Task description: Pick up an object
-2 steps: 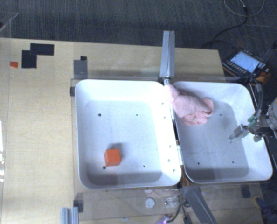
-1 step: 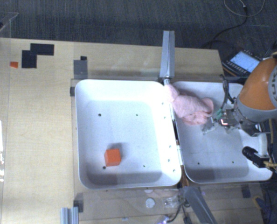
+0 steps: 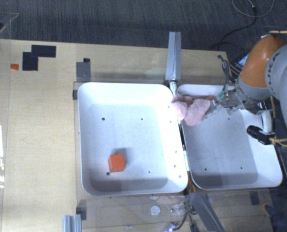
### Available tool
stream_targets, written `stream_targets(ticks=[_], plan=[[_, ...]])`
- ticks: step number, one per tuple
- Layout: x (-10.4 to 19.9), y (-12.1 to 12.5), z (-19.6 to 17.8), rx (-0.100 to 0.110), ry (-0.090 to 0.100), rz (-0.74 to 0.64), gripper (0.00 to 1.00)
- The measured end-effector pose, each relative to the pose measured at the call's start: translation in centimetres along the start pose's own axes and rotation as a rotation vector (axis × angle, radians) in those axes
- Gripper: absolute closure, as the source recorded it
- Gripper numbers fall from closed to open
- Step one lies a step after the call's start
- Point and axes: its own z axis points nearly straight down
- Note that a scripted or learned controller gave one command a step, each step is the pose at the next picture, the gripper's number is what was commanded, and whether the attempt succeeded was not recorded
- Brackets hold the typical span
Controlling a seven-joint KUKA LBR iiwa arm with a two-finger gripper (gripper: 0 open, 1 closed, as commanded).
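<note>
A pink soft object (image 3: pixel 191 111) lies at the far left corner of the right bin (image 3: pixel 230 170), with one end draped over the rim toward the left bin (image 3: pixel 134 129). My gripper (image 3: pixel 215 106) reaches in from the right and sits right against the pink object's right end. The wrist and the orange-banded arm (image 3: pixel 258 66) hide its tip. An orange cube (image 3: pixel 117 163) rests on the floor of the left bin, near its front left, far from the gripper.
A grey metal post (image 3: pixel 174 57) stands behind the gap between the bins. Black markers (image 3: pixel 37 55) and a small orange tag (image 3: pixel 14 67) lie on the wooden bench at far left. Cables (image 3: pixel 259 134) hang beside the arm at the right.
</note>
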Motion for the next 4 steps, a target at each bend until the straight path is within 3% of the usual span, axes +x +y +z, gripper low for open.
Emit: stream_targets(ticks=[1, 4], plan=[[3.65, 3.37, -0.02, 0.008, -0.004, -0.149, 0.0], [3.66, 3.37, -0.01, 0.008, -0.004, -0.15, 0.0]])
